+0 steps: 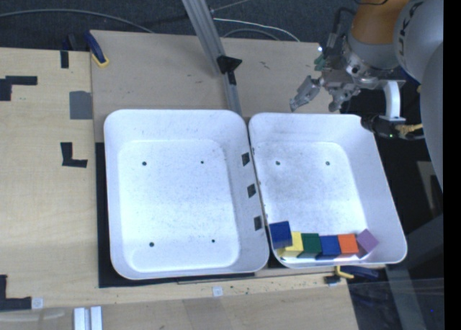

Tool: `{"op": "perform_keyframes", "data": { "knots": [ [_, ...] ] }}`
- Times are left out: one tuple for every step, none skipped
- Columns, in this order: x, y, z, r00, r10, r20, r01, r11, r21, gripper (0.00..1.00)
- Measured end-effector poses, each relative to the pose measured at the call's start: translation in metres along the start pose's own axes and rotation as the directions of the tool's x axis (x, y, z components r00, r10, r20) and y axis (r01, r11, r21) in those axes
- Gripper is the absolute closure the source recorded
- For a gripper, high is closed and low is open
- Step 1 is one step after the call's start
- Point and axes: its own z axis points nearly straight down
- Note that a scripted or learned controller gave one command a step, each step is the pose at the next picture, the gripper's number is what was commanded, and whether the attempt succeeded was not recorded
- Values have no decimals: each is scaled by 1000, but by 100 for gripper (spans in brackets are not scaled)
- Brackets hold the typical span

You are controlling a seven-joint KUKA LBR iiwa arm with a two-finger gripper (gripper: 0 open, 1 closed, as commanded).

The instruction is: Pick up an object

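Note:
Several small coloured blocks line the near edge of the right bin [374, 170]: a blue block [280, 233] on a yellow one [293, 245], then a green block [310, 243], another blue block [330, 245], an orange block [348, 243] and a purple block [366, 239]. My gripper [320, 97] hangs above the far rim of the right bin, well away from the blocks. Its two fingers are spread apart with nothing between them.
The left bin [115, 177] sits beside the right one. A slanted metal post [202, 15] rises behind the bins. A yellow and blue clamp [96, 49] rests at the bench's far left, and another [353, 273] lies below the right bin.

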Motion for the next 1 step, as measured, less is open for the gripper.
{"op": "perform_keyframes", "data": {
  "knots": [
    [-25,-63,-96,1000,3,1,-3,1000,-9,0]
  ]
}}
